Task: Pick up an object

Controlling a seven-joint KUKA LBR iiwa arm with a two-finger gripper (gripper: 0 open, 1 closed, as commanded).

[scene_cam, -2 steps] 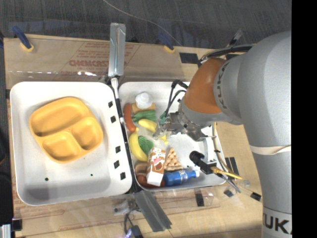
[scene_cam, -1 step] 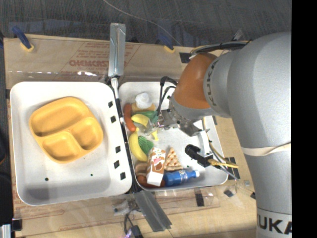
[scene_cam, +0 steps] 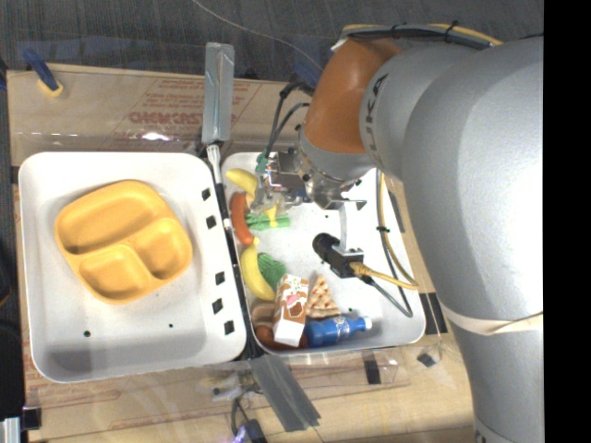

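Toy food fills the right bin (scene_cam: 406, 326) beneath the gripper (scene_cam: 268, 192), whose finger state cannot be told. A banana (scene_cam: 242, 181) lies just beside it, a hot dog (scene_cam: 241, 220) just below, a blue bottle (scene_cam: 334, 329) farther off. Left, a yellow tray (scene_cam: 123, 238).

Light wooden bench (scene_cam: 111, 412) seen from above, brown cardboard sheet (scene_cam: 120, 104) with red print lying across its far side, two shallow white bins side by side on it, left bin (scene_cam: 46, 340), right bin (scene_cam: 406, 326), touching along their inner edges
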